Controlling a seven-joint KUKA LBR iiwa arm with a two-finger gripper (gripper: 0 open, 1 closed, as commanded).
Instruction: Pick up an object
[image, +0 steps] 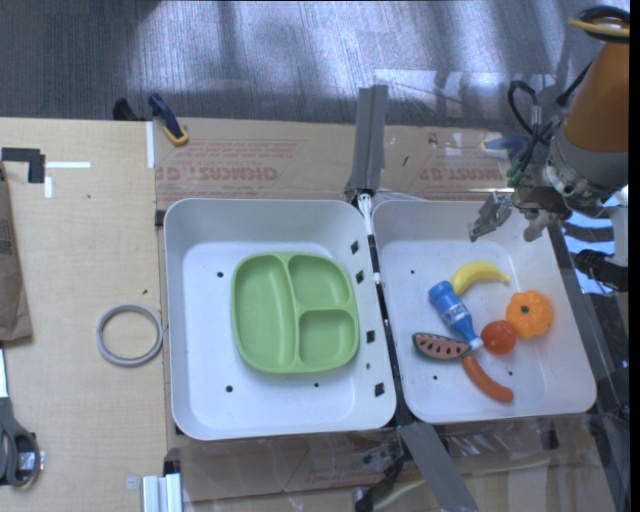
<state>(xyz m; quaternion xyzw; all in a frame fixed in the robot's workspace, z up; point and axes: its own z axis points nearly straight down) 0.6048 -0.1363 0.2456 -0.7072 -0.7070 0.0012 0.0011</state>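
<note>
The pincer (510, 215) hangs over the far edge of the right bin (570, 395), its two thin dark metal fingers (487, 218) spread apart with nothing between them. Above it the arm (600, 100) shows an orange band over grey.

Two shallow white bins of smooth plastic with rounded corners sit side by side on the surface (70, 260), which is pale wood grain.

Below the pincer, in the right bin, lie six small toy foods, all glossy plastic. Nearest, just beneath it, is one curved yellow banana (480, 274). Lower and slightly left lies one blue bottle (452, 309) with a white cap, tilted. To the right of that sits one round, ribbed orange pumpkin (529, 313), touching one smooth red tomato (498, 337). Farthest from the pincer are one watermelon slice (440, 347), a flat wedge with dark seeds, and one long orange-red sausage (487, 379).

Well to the pincer's left, the left bin (195, 390) holds one matte green plate (296, 312) with three compartments and rounded corners.

Far left, on the surface, lies one grey ring (129, 334), and a pair of metal scissors (18, 455) rests at the near edge.
</note>
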